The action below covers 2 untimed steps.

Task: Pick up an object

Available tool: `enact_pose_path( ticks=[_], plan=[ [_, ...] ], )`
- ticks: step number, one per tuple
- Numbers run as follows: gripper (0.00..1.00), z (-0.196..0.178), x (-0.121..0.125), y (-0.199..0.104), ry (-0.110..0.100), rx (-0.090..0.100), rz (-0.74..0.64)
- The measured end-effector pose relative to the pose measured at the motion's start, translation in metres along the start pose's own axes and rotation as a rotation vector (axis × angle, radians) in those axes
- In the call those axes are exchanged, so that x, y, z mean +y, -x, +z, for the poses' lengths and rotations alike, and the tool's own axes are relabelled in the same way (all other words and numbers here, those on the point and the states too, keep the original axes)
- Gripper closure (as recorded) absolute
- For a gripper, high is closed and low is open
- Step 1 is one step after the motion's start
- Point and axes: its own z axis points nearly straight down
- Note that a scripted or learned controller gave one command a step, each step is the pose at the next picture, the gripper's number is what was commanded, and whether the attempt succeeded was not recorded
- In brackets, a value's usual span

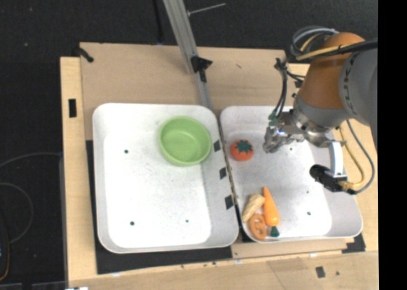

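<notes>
Tomato (241, 149), small, round and red with a green top, sits in the right bin (318, 222) near the middle wall. The pincer (272, 142) hangs just beside it, on its right, maybe not touching. I cannot tell how the pincer is set.

Objects available for picking. Green bowl (185, 141), upright, upper centre of the frame. Small red tomato (241, 149) with green stalk, just right of centre. Orange carrot (270, 206), pale banana-like piece (252, 205) and an orange slice (257, 226), clustered touching, lower right of centre.
</notes>
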Motion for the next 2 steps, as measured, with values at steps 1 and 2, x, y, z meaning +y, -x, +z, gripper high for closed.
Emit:
enact_pose_path(
  ticks=[1,2],
  plan=[
    [1.00,-0.044,0.005,0.000,-0.001,0.001,-0.006],
    [1.00,-0.077,0.007,0.002,-0.002,0.001,-0.007]
  ],
)
